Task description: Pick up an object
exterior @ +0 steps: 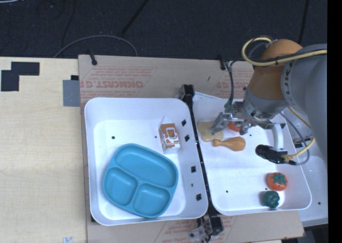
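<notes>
My gripper (231, 123) is low over the upper left part of the right bin (251, 196). A small red thing (235, 127) shows right under it, partly hidden by the gripper's metal. I cannot tell whether it is gripped. Just below lies a tan gourd-shaped toy (231, 143), and a pale yellow piece (206, 130) lies to the gripper's left. An orange tomato-like toy (277, 181) and a dark green toy (271, 199) sit in the bin's lower right corner.
The left bin (101, 119) holds a blue divided plate (140, 179) and a small orange-and-white carton (169, 136) standing near its right wall. A black divider (195, 151) runs between the bins. The grey arm (299, 84) hangs over the right bin's upper right.
</notes>
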`<state>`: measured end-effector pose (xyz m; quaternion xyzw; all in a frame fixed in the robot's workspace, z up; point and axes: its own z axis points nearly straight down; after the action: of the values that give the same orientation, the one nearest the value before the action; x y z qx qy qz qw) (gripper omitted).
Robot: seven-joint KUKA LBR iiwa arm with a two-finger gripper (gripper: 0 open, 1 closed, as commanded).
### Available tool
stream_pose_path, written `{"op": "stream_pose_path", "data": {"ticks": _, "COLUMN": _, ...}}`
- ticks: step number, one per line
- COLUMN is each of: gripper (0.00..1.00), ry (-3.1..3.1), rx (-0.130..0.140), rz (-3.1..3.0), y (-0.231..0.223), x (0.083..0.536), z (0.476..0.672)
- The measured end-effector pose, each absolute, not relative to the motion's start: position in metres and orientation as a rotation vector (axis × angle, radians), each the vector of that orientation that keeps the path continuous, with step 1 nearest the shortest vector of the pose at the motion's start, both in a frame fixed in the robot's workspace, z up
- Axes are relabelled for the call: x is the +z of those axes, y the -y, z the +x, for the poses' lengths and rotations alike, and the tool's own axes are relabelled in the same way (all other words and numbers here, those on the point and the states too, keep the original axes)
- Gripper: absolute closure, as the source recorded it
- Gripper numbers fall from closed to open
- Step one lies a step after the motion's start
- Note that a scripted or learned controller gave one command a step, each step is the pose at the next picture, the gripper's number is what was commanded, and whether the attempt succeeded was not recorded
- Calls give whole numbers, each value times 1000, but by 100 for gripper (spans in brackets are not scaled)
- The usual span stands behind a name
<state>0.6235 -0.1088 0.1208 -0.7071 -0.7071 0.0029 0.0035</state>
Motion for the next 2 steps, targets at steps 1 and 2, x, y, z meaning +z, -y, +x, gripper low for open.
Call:
{"op": "stream_pose_path", "data": {"ticks": 1, "gripper": 0, "ry": 2220, "rx": -1, "rz": -2221, "y": 108, "x": 89, "z": 625}}
{"op": "stream_pose_path", "data": {"ticks": 2, "gripper": 100, "ry": 2223, "rx": -9, "rz": -2227, "y": 108, "x": 103, "z": 627}}
